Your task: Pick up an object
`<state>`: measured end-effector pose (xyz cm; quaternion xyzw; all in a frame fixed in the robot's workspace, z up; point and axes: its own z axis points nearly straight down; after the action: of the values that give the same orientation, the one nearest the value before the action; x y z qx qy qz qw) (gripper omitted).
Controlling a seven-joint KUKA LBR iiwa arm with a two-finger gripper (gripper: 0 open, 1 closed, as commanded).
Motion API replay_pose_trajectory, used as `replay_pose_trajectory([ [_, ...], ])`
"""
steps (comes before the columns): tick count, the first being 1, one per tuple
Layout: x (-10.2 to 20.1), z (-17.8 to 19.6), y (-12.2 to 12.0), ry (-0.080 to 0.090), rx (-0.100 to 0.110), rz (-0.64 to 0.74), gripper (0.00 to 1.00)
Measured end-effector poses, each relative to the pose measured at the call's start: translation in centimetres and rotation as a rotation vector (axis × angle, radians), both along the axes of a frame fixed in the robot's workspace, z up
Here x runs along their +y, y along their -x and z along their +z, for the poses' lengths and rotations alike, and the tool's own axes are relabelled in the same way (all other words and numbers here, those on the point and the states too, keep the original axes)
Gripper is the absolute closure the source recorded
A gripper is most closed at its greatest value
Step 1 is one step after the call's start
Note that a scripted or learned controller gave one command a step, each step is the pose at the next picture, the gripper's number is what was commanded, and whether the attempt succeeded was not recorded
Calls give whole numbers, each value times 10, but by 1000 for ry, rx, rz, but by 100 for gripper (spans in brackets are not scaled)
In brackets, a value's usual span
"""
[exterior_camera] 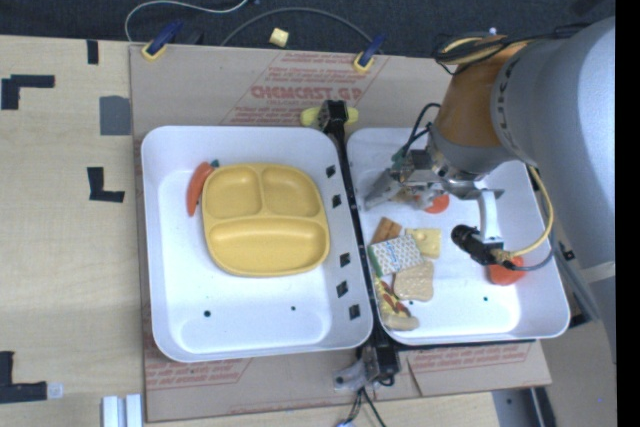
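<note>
Arm over the right bin (540, 315), on a cardboard-covered bench (300, 85).

Two white bins sit side by side on brown cardboard, dark carpet beyond. The grey arm (orange band above the wrist) reaches in from the right, its gripper (395, 185) low over the right bin's far part; I cannot tell what it grips. Just below it lies a pile of crackers (403, 260), an orange piece (436, 205) beside it. Well left, a yellow divided plate (266, 218) fills the left bin (170, 315), a carrot (197, 187) at its edge.
</note>
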<state>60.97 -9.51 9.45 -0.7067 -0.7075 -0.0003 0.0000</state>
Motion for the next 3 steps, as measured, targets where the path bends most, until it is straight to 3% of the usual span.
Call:
replay_pose_trajectory([
  [1, -34, -6, 74, 0, 5, -5, 0],
  [2, -30, -9, 9, 2, -3, 1, 0],
  [3, -1, -10, -59, 6, 6, 5, 0],
])
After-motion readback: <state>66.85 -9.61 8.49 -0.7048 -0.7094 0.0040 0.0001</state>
